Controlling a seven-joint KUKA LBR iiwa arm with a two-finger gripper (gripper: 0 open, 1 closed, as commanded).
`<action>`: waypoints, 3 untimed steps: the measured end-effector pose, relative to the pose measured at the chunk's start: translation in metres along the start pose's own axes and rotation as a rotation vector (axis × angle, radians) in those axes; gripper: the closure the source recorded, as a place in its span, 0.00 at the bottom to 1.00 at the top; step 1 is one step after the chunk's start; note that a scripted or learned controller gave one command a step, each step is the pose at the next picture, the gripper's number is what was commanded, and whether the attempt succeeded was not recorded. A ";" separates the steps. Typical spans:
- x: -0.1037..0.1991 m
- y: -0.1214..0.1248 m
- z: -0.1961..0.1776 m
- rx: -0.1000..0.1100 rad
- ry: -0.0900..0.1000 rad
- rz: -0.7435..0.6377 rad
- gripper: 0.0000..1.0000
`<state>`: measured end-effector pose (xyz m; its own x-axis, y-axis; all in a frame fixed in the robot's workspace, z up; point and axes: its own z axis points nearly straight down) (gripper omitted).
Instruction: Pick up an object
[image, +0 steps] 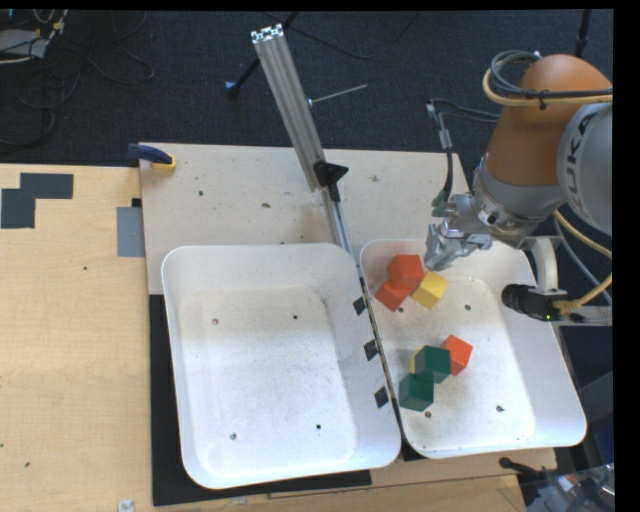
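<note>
Arm reaches in from upper right, gripper (441, 254) low over the yellow cube (432, 290), finger state unclear, orange cubes (400, 281) crowding left.

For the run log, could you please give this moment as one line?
end effector: above yellow block, right bin | held: nothing visible | nearby: orange blocks | left bin: untouched

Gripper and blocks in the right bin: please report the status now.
Gripper low over yellow block, nothing seen held. Two orange blocks touch it on its left. Green blocks lie apart, nearer the camera.
</note>
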<state>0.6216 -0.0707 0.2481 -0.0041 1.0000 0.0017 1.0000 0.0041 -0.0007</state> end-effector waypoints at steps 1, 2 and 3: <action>0.045 -0.001 0.005 0.003 0.000 0.000 1.00; 0.106 0.005 0.004 0.002 0.000 -0.001 1.00; 0.166 0.009 0.007 0.002 0.000 -0.001 1.00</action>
<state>0.6300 0.0954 0.2412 -0.0050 1.0000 0.0018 1.0000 0.0050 -0.0025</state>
